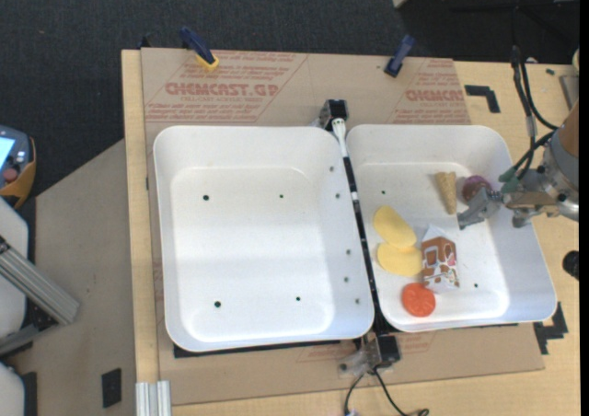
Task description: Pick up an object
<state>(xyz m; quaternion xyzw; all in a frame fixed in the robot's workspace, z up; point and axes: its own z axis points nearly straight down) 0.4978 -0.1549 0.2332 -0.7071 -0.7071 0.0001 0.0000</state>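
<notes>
The right bin (515,248) holds several small objects. A tan wedge (446,190) lies near its middle, with a purple round piece (476,187) just right of it. Two yellow pieces (394,225) (398,260) lie side by side toward the bin's left. A brown and white packet (440,262) sits right of them, and a red disc (419,300) lies near the front wall. My gripper (485,202) reaches in from the right, low over the bin, right beside the purple piece. Whether it touches the purple piece I cannot tell.
The left bin (184,221) sits beside the right one, with a black clip (335,113) at the top of their shared edge. Blue clamps (199,48) (399,55) hold the cardboard base at the back. Cables (526,101) hang by the arm at right.
</notes>
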